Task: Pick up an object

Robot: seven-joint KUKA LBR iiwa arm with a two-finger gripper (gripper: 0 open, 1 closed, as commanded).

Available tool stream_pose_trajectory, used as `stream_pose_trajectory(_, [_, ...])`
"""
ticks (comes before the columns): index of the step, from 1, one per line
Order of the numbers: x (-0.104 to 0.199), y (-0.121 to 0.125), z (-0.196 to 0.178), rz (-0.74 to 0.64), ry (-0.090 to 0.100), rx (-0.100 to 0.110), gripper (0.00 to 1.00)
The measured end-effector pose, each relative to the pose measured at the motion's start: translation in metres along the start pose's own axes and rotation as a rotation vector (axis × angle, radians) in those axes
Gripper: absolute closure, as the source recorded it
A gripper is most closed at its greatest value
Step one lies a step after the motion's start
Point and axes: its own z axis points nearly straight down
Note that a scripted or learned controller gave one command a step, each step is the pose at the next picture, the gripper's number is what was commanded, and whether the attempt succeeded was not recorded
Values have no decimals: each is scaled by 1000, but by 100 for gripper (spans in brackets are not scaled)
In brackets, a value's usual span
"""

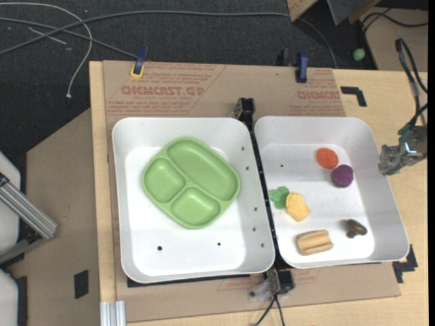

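Farthest from the gripper (401, 153), across both bins, a green divided plate (192, 181) lies in the left bin (129, 202). Every loose piece is in the right bin (380, 212), all to the gripper's left in the camera view. Going rightward toward it: a green leafy toy (279, 196) touching a yellow corn piece (297, 206), a tan bread roll (313, 242) with its long axis roughly crosswise, an orange ball (327, 157), a purple ball (342, 175) and a small brown piece (354, 229). The purple and orange balls lie nearest, so either is the likely pick. The gripper sits just outside the bin's right rim, above the tabletop (102, 182); I cannot tell whether it is apart or together.
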Motion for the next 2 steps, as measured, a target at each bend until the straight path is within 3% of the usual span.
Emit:
stream_pose_trajectory(1, [0,2,-4,-2,-2,-9,0])
stream_pose_trajectory(2, [11,1,50,-3,1,-3,0])
